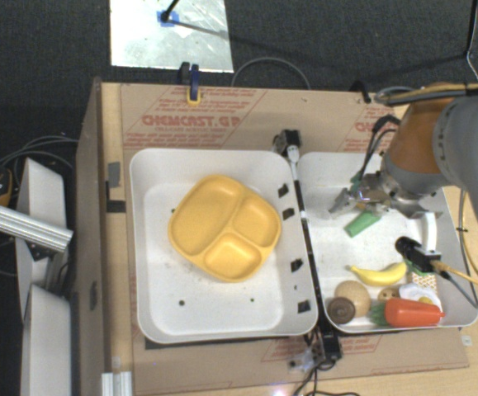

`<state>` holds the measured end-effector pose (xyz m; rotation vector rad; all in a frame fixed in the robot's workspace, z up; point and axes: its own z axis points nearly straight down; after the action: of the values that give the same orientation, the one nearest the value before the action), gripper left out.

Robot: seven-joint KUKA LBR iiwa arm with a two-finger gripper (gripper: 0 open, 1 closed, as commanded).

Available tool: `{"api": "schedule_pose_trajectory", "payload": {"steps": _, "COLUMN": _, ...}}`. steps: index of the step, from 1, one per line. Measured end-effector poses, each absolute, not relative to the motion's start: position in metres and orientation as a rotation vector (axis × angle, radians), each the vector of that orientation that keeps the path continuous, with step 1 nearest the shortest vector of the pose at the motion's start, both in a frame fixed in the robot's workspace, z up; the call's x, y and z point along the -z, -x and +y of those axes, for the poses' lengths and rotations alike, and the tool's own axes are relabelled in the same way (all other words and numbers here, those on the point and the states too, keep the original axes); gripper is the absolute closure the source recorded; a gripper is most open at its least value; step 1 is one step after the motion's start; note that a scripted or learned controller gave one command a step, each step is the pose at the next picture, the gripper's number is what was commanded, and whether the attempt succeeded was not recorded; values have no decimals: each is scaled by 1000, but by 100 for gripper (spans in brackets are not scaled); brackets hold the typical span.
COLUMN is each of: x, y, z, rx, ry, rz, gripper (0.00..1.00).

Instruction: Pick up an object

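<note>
The arm (461,147) reached into the right bin (325,254), and its jaws hung low over the far half of that bin, pointing down and a little away from the arm. Whether the jaws were spread or pressed together could not be told from this slant, and nothing showed between them.

The likeliest thing to pick was the green block (362,223). It lay flat on the bin floor just beside the jaws, on their near side, toward the front rim. It looked apart from the jaws rather than touching them, though the gap was slight. Its long axis ran on a slant, the higher end under the wrist and the lower end out toward the divider between the bins. In my judgement, a grasp would call for a short shift toward the front rim and a closing line set across that slant, not along it.

The other things lay farther off on that same near side. The banana (379,274) lay beyond the block. Past it, along the front rim, sat a brown ball (352,291), a darker round thing (340,308) and a red-orange piece (408,312), crowded close together. That crowding made them poorer choices than the block, which lay alone. The yellow plate (224,225) sat well apart from the jaws, across the divider in the left bin (160,287)
</note>
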<state>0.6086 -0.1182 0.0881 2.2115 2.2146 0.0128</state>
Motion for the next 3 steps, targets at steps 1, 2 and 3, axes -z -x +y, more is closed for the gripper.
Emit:
{"api": "schedule_pose_trajectory", "payload": {"steps": 1, "x": -138, "y": -574, "z": -112, "rx": -3, "ry": -2219, "rz": 2220, "gripper": 0}}
{"api": "schedule_pose_trajectory", "payload": {"steps": 2, "x": -87, "y": -595, "z": -113, "rx": -3, "ry": -2212, "rz": 2220, "gripper": 0}}
{"api": "schedule_pose_trajectory", "payload": {"steps": 3, "x": -84, "y": -569, "z": -130, "rx": 2, "ry": -2223, "rz": 2221, "gripper": 0}}
